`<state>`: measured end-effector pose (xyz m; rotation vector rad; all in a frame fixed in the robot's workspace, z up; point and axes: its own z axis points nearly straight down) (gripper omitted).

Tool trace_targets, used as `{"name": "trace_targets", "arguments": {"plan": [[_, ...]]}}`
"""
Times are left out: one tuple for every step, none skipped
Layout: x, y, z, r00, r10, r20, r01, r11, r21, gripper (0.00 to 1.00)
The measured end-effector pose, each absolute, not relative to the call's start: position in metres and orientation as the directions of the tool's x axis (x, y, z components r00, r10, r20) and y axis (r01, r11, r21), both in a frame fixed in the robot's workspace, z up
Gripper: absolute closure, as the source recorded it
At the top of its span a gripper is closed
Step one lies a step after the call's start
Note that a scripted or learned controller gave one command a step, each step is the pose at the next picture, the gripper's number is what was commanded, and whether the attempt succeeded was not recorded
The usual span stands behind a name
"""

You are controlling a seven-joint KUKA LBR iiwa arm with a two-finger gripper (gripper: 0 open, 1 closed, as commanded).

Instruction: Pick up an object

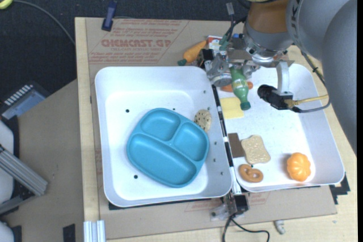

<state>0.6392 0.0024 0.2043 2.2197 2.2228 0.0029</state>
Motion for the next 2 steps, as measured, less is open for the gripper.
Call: {"name": "trace_targets", "arguments": {"plan": [[0.666,0.005,0.184,-0.001,1.000,-0.001,1.000,0.001,0.001,1.00],[0.667,0.006,0.195,-0.002,1.000,-0.002,1.000,0.003,0.004,1.00]]}}
